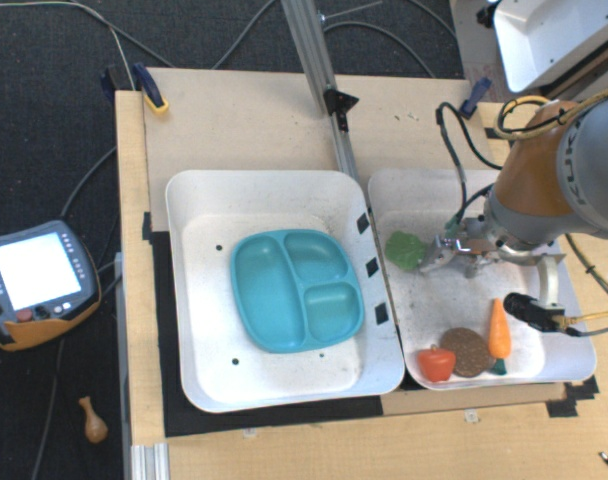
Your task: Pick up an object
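gripper [446,255] sits low in right bin [424,313], just beside green object [405,251]; finger state cannot be told.

Left bin [199,268]: a blue sectioned tray [297,290] occupies its centre; a bare margin of bin floor runs around it on all sides.

Right bin [424,313]: the arm [559,173] enters from the right of the frame, with the claw [446,255] low beside a green object [406,251] in the upper left part. The lower right corner is crowded by a red piece [436,364], a brown disc [469,351] and an orange carrot [499,330], apparently touching. The lower-left floor lies open.

A slanted metal post [314,58] crosses the desk [234,118] at the upper centre of the frame.
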`<state>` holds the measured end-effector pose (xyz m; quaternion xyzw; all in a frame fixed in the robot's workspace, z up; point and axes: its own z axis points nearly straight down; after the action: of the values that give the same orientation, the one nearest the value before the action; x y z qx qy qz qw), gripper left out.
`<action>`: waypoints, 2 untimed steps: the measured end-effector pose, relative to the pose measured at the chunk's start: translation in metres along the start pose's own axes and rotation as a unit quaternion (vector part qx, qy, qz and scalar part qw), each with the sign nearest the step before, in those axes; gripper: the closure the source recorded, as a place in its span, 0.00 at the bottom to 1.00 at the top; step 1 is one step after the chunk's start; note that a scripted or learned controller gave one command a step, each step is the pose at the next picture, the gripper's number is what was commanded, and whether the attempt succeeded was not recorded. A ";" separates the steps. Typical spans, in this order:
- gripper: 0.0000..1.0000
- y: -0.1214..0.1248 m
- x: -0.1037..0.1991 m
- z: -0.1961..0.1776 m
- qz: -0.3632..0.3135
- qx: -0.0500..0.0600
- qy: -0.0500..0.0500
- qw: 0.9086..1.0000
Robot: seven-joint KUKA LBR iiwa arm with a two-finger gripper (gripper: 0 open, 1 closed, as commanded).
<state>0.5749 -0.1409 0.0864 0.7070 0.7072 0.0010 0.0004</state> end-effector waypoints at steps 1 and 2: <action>1.00 0.002 -0.001 -0.013 0.000 -0.003 -0.001 1.000; 1.00 0.000 0.003 -0.058 -0.001 -0.002 -0.001 1.000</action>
<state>0.5751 -0.1379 0.1439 0.7066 0.7076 0.0015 0.0021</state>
